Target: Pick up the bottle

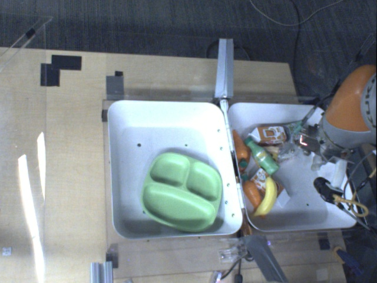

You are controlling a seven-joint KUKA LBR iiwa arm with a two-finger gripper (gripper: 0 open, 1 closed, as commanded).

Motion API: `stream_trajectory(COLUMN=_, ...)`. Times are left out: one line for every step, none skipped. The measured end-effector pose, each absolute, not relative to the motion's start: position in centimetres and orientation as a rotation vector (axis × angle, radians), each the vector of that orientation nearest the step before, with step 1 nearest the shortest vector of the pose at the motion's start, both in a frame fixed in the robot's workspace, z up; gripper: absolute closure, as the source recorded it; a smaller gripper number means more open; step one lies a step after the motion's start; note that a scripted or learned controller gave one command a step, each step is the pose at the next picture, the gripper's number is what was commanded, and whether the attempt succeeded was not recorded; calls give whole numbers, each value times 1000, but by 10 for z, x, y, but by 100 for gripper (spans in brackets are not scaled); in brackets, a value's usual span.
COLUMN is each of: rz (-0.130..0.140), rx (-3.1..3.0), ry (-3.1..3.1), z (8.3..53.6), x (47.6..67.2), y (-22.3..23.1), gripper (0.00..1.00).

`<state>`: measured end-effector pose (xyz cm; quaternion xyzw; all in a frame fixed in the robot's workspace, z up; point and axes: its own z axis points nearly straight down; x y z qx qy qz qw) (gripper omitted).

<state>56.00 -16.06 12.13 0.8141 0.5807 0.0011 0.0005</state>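
Bottle (261, 156) is lying against the banana (268, 197), left of my hand (305, 139); hand state: cannot tell. Clutter is crowding it, risking a wrong-item grasp or slip.

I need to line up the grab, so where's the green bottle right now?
In the camera view the green bottle lies tilted in the right bin, near its left wall, just above the banana and right of an orange carrot-like item.
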Motion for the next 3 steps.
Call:
stream_trajectory(rz=10, rx=2261, ry=2168, z=88, x=538, y=-188, gripper=0)
stream_trajectory(rz=11, rx=2307, ry=2124, z=88, x=613, y=-130, gripper=0)
stream_trajectory(rz=-60, rx=1878, ry=2571, z=86, x=655, y=-122, gripper=0)
